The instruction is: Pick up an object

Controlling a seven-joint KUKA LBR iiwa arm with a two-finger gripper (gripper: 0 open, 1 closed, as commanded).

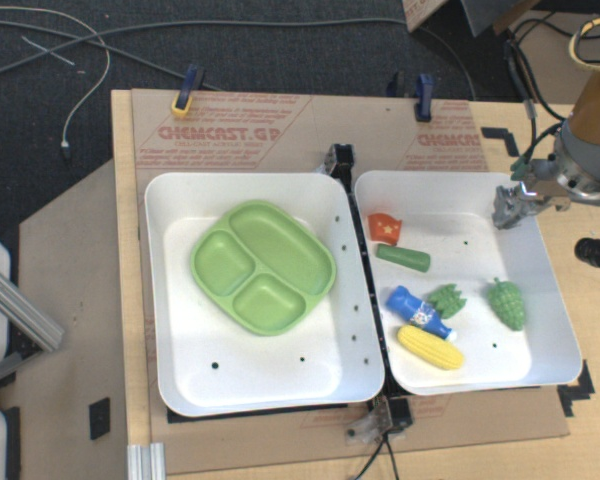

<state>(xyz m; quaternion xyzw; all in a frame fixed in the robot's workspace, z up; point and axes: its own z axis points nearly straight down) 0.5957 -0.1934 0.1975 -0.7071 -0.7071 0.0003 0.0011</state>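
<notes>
Objects for picking, right bin point(540, 268): red block point(384, 228) near left wall, green cylinder point(403, 258), blue bottle point(416, 310), yellow corn point(430, 348) toward front edge, two green leafy toys point(446, 300) point(507, 303). Gripper point(512, 206) over far right corner; grip state unclear.

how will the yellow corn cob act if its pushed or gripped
The yellow corn cob looks rounded and elongated, so a sideways push would probably roll it. It lies against the blue bottle, which may get nudged too. Its surface appears smooth, likely plastic, so it could slip from a grip.
</notes>
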